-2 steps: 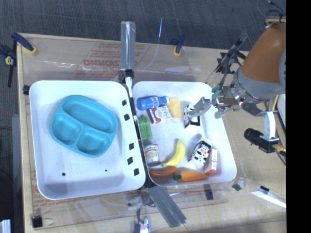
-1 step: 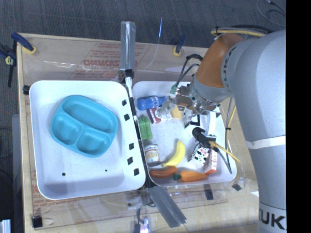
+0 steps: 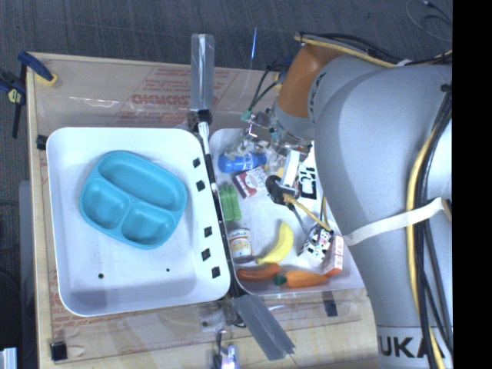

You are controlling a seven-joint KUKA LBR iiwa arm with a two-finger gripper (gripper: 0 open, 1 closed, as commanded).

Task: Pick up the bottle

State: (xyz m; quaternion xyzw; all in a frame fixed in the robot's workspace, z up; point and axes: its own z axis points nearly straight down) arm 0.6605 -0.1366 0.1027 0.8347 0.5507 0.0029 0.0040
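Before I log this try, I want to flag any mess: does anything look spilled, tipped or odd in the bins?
Nothing spilled. The bottle lies on its side at the right bin's far end, under the gripper. Banana, carrot and can crowd the near end.

The surface (image 3: 115,91) is pale wood under a clear sheet with red print. 2 shallow white bins rest on it side by side, touching: the left bin (image 3: 69,283) and the right bin (image 3: 223,138). Blue clamps (image 3: 34,66) grip its far-left corner.
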